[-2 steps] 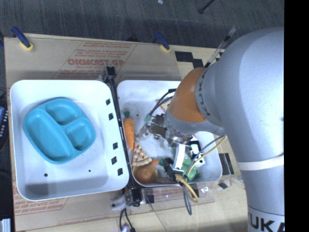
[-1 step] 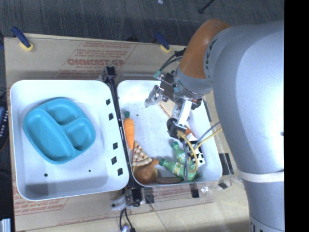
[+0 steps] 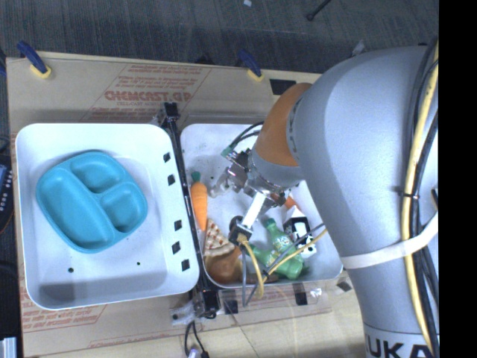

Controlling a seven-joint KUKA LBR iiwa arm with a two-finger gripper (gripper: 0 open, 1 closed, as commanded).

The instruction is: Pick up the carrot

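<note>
The orange carrot (image 3: 199,204) lies lengthwise against the left wall of the right bin (image 3: 195,142), its green top pointing away from me. My gripper (image 3: 231,176) hangs over the middle of that bin, just right of the carrot and apart from it. Nothing shows between its fingers. The grey arm with its orange band covers the bin's right half.
A blue divided plate (image 3: 89,198) sits in the left bin (image 3: 45,289). Near the carrot lie a waffle-patterned piece (image 3: 215,237), a brown round item (image 3: 223,265), a green bottle-like toy (image 3: 282,253) and a white object (image 3: 298,226). Cables trail over the bin's front.
</note>
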